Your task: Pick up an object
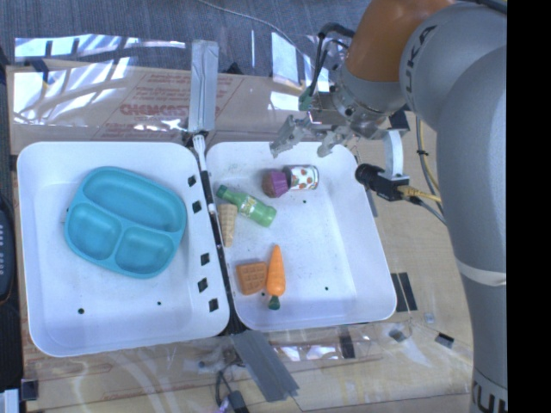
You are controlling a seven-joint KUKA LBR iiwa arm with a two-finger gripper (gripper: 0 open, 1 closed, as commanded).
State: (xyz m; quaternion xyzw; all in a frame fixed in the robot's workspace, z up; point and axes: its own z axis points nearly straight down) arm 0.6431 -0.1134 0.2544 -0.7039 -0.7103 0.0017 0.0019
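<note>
My gripper [303, 145] hangs over the back edge of the right bin [344, 256], its two fingers spread apart with nothing between them. Just below it lies a small jar with a purple lid and a spotted label [291, 180]. A green bottle [247, 206] lies on its side near the bin's left wall, with an ice-cream cone [227, 222] beside it. Toward the front, an orange carrot [275, 271] rests next to a brown cracker [251, 277].
The left bin [52, 308] holds a blue divided plate [126, 221]. A ridge with black clips [207, 239] separates the two bins. Cardboard and tape lie behind them, and the arm's grey body stands along the right side.
</note>
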